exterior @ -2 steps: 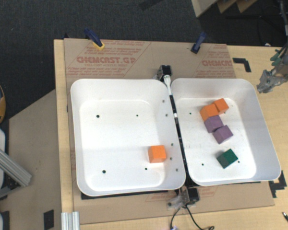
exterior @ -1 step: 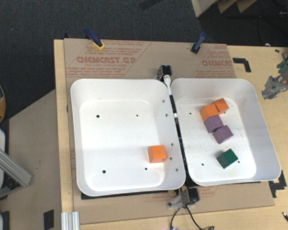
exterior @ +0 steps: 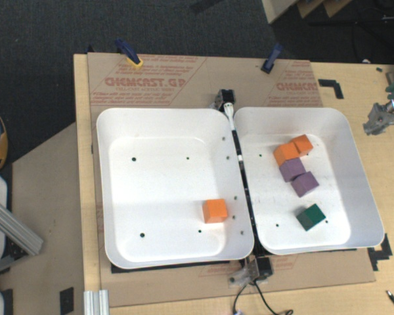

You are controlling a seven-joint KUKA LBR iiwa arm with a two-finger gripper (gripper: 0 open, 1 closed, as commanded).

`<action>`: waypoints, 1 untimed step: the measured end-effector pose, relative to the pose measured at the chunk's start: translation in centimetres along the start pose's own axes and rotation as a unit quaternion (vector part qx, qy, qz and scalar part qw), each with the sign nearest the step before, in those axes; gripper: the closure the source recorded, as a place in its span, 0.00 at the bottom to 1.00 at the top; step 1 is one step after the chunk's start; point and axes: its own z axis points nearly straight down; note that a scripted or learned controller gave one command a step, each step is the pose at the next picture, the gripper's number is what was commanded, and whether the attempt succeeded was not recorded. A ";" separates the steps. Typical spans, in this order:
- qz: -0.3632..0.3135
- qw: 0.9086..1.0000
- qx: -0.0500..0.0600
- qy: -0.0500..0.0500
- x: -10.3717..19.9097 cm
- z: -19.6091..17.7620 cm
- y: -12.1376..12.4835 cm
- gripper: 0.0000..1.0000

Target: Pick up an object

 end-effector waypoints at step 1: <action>0.000 1.000 0.002 0.001 0.0 -0.8 -2.0 1.00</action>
